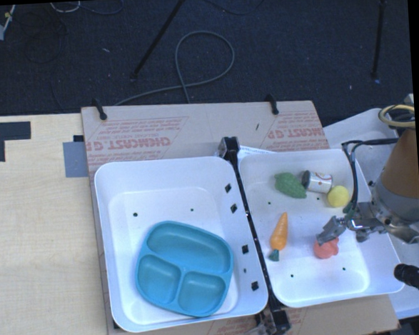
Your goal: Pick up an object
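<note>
In the right bin (304, 292) lie an orange carrot (279, 231), a green leafy toy (290, 185), a silver and black cylinder (316, 183), a yellow ball (337, 196) and a red toy (327, 248). My gripper (333, 230) reaches in from the right and hangs directly over the red toy, its fingers pointing left and down. The red toy rests on the bin floor just under the fingertips. I cannot see whether anything is between the fingers.
The left bin (119, 205) holds a blue divided tray (183, 267). A black divider (243, 225) runs between the two bins. Cables (352, 160) loop at the right bin's far right edge, beside the arm (400, 185).
</note>
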Controlling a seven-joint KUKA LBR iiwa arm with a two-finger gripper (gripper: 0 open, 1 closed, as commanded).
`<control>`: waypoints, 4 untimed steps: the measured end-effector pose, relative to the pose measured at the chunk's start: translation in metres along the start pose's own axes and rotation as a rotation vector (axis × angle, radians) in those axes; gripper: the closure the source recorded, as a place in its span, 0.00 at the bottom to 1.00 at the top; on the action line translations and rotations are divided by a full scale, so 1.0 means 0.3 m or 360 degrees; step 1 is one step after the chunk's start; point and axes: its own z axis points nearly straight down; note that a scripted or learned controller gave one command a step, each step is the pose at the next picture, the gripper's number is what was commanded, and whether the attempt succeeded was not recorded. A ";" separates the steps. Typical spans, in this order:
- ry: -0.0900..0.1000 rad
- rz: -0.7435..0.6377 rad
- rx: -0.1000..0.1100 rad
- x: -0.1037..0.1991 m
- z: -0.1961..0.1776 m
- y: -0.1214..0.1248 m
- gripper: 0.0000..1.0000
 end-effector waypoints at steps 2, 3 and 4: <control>-0.0002 0.0001 -0.0007 0.008 0.270 -0.013 0.00; -0.0003 0.0009 -0.0009 0.003 0.229 -0.011 1.00; -0.0003 -0.0004 -0.0012 0.026 0.076 -0.025 1.00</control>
